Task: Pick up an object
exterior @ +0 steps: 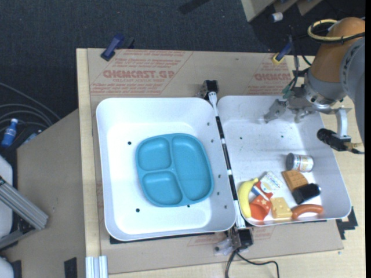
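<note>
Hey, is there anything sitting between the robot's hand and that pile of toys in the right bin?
Nothing visible. The hand is over the far part of the right bin, and the bin floor between it and the silver can, the nearest of the pile in the near corner, is bare.

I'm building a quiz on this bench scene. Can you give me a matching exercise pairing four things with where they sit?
Things:
1. divided blue plate
2. banana
3. small can
4. hand

Places:
A. near front-left corner of the right bin
B. over the far part of the right bin
C. middle of the left bin
D. right bin, just beyond the pile of toy food

Pairs: 1-C, 2-A, 3-D, 4-B
</note>
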Robot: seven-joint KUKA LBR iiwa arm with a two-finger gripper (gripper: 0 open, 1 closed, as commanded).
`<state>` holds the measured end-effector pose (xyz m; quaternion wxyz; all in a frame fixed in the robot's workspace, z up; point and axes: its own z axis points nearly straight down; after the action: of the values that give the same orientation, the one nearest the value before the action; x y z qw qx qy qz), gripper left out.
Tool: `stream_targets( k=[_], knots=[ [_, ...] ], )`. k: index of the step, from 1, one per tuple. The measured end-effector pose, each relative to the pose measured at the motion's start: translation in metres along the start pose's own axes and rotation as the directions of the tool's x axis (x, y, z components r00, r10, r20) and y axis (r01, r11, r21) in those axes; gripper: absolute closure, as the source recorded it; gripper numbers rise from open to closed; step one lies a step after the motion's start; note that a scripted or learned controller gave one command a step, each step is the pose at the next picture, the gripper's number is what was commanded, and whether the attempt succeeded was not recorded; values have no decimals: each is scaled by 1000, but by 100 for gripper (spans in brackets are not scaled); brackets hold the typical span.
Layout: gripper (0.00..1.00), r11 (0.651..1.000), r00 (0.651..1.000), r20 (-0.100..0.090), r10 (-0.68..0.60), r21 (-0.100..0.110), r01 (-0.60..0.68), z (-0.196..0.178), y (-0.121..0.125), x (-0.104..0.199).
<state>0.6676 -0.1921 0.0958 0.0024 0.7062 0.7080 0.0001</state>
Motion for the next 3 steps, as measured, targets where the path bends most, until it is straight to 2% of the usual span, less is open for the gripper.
stream_targets(
  k=[1,2,3],
  knots=[
    [0,1000,1000,-4,2,6,-2,11,-61,26],
    [100,1000,1000,-4,3,3,-3,0,-60,26],
    [0,1000,1000,-4,3,3,-3,1,-60,26]
  ],
)
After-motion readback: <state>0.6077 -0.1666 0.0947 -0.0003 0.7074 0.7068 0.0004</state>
